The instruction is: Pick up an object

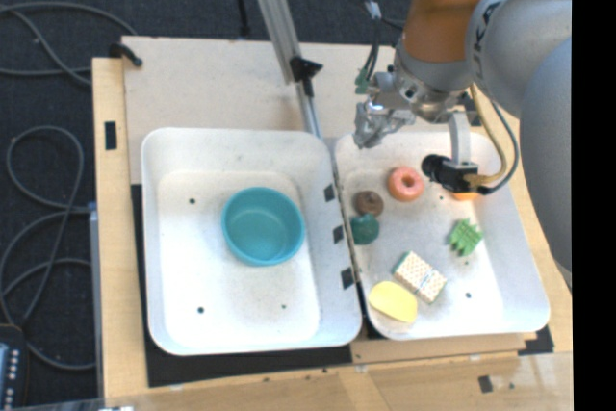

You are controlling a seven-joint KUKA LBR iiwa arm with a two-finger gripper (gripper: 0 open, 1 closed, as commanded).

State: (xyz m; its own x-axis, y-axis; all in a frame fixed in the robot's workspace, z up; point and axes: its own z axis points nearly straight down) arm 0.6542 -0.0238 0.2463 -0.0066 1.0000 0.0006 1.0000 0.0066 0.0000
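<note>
- Camera view: the gripper (369, 132) hangs over the far left corner of the right bin (500, 303), close to the divider between the bins.
- Jaws: their opening cannot be told at this angle; nothing shows between them.
- Candidate objects, all in the right bin: an orange ring (405, 184), a brown disc (368, 202), a teal piece (365, 228) just near of the disc, a green toy (465, 237), a patterned block (420, 276) and a yellow piece (393, 301) touching or almost touching the block.
- The left bin (173, 322) holds a blue bowl (263, 224), well apart from the gripper.
- Risk 1: the disc and teal piece lie against the left wall. A descent there probably puts one finger on the rim, causing a blocked or glancing close.
- Risk 2: the disc and teal piece sit nearly touching. A close on one likely pushes the other aside or catches both.
- Risk 3: the disc and the yellow piece look flat, so fingers may slide over them.
- Risk 4: the ring is round and may roll or skid out of a partial pinch.
- Surface: both bins are smooth white, on a pale wooden bench (202, 82).
- Room: dark carpet with loose cables (43, 24) at left; a metal post (274, 10) rises at the far side.
</note>
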